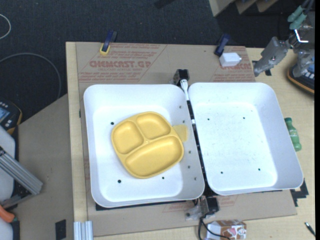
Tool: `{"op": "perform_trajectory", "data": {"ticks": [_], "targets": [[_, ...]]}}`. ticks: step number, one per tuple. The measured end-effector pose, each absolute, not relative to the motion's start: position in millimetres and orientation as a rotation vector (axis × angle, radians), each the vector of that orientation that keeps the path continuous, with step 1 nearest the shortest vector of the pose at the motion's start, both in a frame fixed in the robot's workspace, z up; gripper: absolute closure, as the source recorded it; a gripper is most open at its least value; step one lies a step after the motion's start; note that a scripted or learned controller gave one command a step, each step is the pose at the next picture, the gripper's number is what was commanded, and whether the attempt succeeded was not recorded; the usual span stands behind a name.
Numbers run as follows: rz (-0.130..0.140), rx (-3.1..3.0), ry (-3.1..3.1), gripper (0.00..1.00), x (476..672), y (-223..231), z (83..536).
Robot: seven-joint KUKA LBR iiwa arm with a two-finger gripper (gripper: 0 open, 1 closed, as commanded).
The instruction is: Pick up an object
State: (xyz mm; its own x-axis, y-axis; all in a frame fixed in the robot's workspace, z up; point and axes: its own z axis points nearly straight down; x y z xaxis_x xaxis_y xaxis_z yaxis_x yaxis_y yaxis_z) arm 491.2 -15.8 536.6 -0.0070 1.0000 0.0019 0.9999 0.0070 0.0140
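From above we see a yellow divided plate (pixel 147 145) lying flat in the left bin (pixel 95 134) (three compartments facing up), touching nothing else. The pincer (pixel 261 65) hovers beyond the right bin (pixel 280 149), above the desk (pixel 150 61); we cannot tell its state.

The bench (pixel 150 59) is a tan board printed with red lettering along its far strip. Two shallow white bins sit on it side by side, touching: the left bin (pixel 95 149) and the right bin (pixel 280 134). A small white block (pixel 230 59) lies on the board's far edge, near the gripper (pixel 264 64), beyond the right bin.
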Motion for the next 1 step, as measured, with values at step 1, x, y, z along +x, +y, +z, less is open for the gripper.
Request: {"op": "perform_trajectory", "data": {"ticks": [1], "targets": [[0.007,2.204,2.240,0.00,478.1,133.9,533.9]]}}
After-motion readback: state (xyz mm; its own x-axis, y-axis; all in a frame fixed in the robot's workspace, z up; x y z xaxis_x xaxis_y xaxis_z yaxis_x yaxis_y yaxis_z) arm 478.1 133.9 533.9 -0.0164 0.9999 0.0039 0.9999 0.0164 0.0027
